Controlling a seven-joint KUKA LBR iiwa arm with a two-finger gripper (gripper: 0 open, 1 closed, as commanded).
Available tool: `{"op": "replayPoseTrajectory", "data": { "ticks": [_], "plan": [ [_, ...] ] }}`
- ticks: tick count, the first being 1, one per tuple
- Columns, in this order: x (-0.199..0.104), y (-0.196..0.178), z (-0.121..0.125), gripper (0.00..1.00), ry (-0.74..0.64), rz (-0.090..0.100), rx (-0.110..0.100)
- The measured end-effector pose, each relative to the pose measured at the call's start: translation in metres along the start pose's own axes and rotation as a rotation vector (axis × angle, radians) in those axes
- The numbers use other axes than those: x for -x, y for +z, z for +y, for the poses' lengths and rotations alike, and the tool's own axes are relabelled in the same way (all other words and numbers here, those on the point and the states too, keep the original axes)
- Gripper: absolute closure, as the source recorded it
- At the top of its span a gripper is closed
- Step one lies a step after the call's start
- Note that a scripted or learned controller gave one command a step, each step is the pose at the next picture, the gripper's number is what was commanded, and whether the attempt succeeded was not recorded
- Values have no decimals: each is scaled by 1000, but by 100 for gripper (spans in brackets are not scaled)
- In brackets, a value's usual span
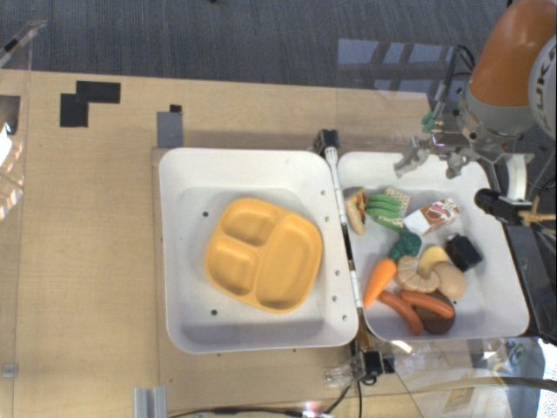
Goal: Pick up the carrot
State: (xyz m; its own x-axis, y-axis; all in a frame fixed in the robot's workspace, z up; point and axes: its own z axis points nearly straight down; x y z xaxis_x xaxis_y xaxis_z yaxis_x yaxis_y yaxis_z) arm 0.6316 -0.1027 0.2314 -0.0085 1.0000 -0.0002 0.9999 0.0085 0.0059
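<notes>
The sausages (416,308) are located at the right bin's (513,312) front edge. The carrot (379,281) lies just left. The gripper (432,153) is spread open, empty, above the rear rim.

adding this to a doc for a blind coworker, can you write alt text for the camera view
A grey and orange robot arm's gripper hovers open over the back of the right bin, holding nothing. The carrot lies near that bin's left wall among other toy food. The left bin holds a yellow divided tray.
</notes>
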Motion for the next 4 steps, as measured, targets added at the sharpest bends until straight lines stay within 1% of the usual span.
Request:
{"op": "replayPoseTrajectory", "data": {
  "ticks": [1,2,3,4],
  "plan": [
    [-35,24,-100,0,-85,2,-5],
    [-17,141,-119,0,-178,-2,9],
    [-19,130,-115,100,-182,-1,19],
    [-19,130,-115,0,-182,-1,18]
  ]
}}
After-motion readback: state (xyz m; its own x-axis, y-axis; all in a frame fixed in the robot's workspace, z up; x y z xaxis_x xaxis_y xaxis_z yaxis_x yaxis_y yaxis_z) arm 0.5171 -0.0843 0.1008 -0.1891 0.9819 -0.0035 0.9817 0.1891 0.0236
